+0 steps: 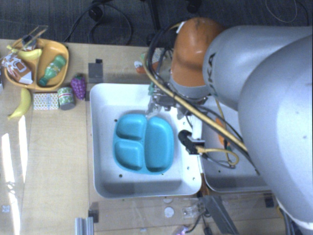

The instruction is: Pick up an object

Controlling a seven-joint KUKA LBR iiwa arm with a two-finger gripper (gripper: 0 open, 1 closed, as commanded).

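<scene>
**Blue tray sits just below and left of the gripper**

Start at the near rim of the left bin [146,192]: you see bare white floor there, then the blue divided tray [145,143] lying flat a little nearer the bin's middle. It is the one thing in that bin to pick. Its large compartment is on the right, two smaller ones stacked on the left, and its longer side runs roughly along the bin's near-to-far line.

Farther in, at the tray's far edge, the gripper [153,107] hangs under the orange band of the arm [193,48]. Judge the offset this way: the tray's centre lies toward you and slightly left of the fingertips, and the nearest graspable part is the far rim, close beneath them. I cannot tell from this view whether the fingers are parted or closed; cables and the wrist crowd them.

A rim pinch looks likelier than a grasp across the tray's whole width.

Beyond the bench's left side, a yellow bowl [58,50] of toy food stands well apart.
</scene>
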